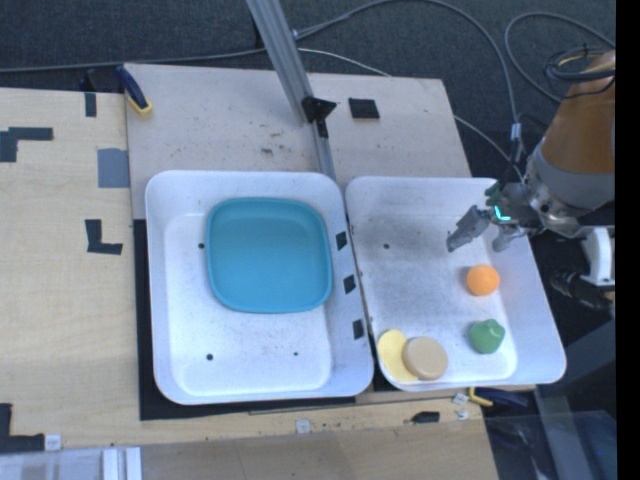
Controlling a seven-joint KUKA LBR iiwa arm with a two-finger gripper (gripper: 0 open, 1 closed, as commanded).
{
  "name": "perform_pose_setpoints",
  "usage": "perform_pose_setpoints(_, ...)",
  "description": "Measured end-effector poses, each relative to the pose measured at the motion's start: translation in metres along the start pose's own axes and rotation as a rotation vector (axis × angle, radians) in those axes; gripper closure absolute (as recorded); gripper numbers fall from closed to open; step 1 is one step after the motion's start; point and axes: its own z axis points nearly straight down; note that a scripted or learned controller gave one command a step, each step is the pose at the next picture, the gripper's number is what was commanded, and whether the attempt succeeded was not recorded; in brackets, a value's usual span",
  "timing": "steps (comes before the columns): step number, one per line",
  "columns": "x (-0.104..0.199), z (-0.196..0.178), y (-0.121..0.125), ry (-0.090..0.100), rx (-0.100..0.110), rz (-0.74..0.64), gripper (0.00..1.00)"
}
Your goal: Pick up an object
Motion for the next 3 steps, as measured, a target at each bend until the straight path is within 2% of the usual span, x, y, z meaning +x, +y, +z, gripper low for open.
perform_pose_setpoints(1,0.0,0.0,0.0,0.0,0.0,0.0,0.0)
perform_pose_setpoints(3,-0.004,0.089,-0.01,0.0,0.004,0.001,0.0)
